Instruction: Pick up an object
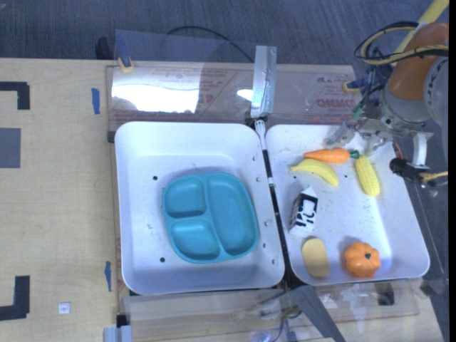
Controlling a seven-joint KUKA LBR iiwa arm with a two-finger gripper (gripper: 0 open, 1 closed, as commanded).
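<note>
A grey carpeted floor (214, 6) runs along the top, and below it sits the pale wooden bench (50, 212), marked with black corner brackets and bits of blue tape. On it, two white bins side by side, with a sheet of clear plastic (185, 87) at their far edge. The left bin (135, 155) carries a blue divided plate (210, 216) with three compartments, sitting about mid-bin. The arm (420, 77) comes in at upper right (orange band and a loop of cables showing), and its gripper (367, 130) hangs over the far edge of the right bin (399, 219); how its fingers stand, I cannot tell. Down in that bin: an orange pumpkin (362, 259) at the near side, a tan potato (315, 256) just beside it, a yellow corn cob (368, 175), a banana (317, 171) touching a carrot (328, 156), and a small black-and-white carton (304, 211) near the divider.
</note>
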